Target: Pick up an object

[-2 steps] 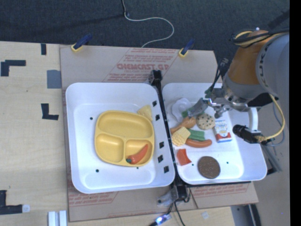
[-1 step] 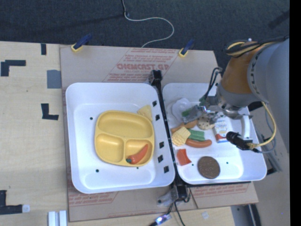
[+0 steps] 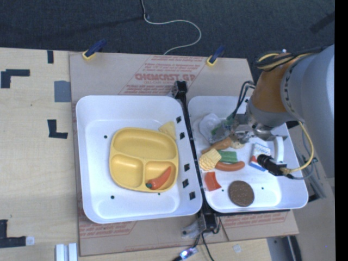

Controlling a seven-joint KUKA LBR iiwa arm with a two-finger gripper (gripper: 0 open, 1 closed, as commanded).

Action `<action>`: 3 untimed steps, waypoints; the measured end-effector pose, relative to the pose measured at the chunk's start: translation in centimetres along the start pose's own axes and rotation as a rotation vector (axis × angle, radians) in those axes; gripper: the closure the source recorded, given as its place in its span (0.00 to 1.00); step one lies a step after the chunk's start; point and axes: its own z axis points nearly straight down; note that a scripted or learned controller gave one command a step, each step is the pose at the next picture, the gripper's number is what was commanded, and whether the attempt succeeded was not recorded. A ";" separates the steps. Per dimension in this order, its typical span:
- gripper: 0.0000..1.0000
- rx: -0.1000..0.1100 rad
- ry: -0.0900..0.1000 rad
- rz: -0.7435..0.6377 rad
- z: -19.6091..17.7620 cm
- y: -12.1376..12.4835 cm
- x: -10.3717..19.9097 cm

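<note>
tool [image 3: 237,137] sits low among right bin [image 3: 293,200] clutter; its grip state cannot be made out.

Brightness: even, fairly bright light across the bench [image 3: 32,145]; the dark floor [image 3: 65,10] at the far side stays dim.
Light source: seems overhead and diffuse; no lamp in view.
Shadows: soft and short; a faint one lies inside the left bin [image 3: 92,145] along its walls, another under the yellow tray [image 3: 142,156].
Glare: the white bins run close to washed out; the right bin [image 3: 288,197] shows pale sheen near its rim.
Sharpness: mildly soft overall; small items in the right bin blur together.
Arm [image 3: 304,91]: large, near the lens, slightly out of focus.
</note>
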 end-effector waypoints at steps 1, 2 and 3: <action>1.00 -0.003 -0.002 0.000 -1.2 0.1 -0.1; 1.00 0.003 0.002 0.003 -7.2 -0.1 -0.9; 1.00 0.005 0.003 0.002 -11.6 -0.6 -0.8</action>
